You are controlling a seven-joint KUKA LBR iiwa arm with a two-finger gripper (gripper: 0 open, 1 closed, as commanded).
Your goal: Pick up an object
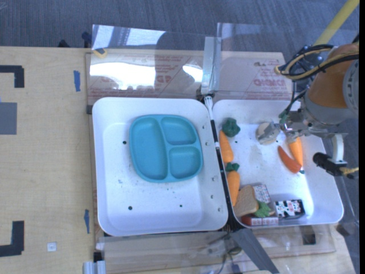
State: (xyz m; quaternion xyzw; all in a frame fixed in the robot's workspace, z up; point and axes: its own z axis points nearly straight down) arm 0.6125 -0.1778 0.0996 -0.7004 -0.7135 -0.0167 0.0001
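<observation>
Gripper seen low over right bin, far right part, beside pale object; finger state cannot be told.

Carrot lies just near of gripper, apart from it.

Judged light, stiff plastic, smooth, likely slippery; tapered, so grasp advised across thick middle.

Two more carrots noted along left wall.

Blue tray in left bin.

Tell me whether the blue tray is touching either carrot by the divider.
Apart. The camera view shows the blue tray in the left bin, while both carrots lie in the right bin, past the divider.
</observation>
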